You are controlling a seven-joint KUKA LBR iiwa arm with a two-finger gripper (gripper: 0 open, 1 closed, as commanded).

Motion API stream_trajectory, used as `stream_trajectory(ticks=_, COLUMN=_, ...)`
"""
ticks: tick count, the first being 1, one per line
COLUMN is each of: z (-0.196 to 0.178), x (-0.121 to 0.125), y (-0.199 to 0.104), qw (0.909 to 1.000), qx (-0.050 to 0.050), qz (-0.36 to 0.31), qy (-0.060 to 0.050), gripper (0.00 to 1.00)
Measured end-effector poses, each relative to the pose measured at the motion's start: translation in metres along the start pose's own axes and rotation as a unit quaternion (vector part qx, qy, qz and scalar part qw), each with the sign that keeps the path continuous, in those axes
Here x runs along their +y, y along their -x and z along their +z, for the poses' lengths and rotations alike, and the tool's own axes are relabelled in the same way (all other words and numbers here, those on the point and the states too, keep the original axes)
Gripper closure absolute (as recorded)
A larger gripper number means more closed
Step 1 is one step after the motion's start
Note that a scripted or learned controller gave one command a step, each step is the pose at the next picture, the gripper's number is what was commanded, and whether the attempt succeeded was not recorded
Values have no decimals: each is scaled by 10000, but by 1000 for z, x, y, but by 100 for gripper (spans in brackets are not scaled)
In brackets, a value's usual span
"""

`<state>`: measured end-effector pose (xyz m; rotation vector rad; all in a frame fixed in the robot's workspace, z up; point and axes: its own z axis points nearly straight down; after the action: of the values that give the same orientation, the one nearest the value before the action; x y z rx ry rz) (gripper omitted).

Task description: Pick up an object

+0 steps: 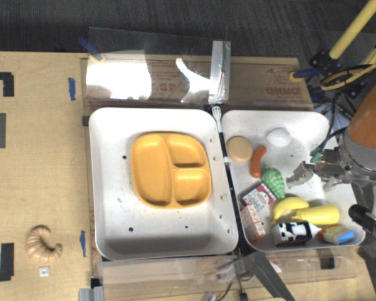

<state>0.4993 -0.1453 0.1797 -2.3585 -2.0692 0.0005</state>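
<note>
Approach step, nothing grasped; gripper point(305, 171) hangs above the right bin point(313, 123), finger state cannot be told; candidate objects, green toy point(275, 182) and banana point(289, 207), lie just beside; next move likely requires descent onto one.

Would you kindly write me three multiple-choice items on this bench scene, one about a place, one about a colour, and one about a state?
1. Where does the croissant lie?
A. In the left bin
B. On the bench, left of both bins
C. In the right bin

2. What colour is the divided tray in the left bin?
A. Yellow-orange
B. Blue
C. Green

3. How does the banana in the right bin stand to the gripper?
A. Lifted above the bin
B. Clamped between the fingers
C. Lying in the bin, apart from the gripper

Answers: 1 B, it rests on the brown surface outside the bins. 2 A, the tray is yellow-orange against the white. 3 C, it lies among the other toys, nearer the camera than the gripper.
</note>
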Motion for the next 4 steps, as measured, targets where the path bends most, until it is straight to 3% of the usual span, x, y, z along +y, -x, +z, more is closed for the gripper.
stream_trajectory(ticks=1, z=81, x=26, y=-47, qw=9965, qx=-21, qz=-838, qy=80, gripper=0)
stream_trajectory(ticks=2, z=70, x=27, y=-48, qw=9964, qx=-20, qz=-838, qy=111, gripper=100)
stream_trajectory(ticks=3, z=84, x=28, y=-46, qw=9968, qx=-16, qz=-794, qy=126, gripper=100)
stream_trajectory(ticks=4, z=86, x=28, y=-44, qw=9969, qx=-31, qz=-782, qy=120, gripper=0)
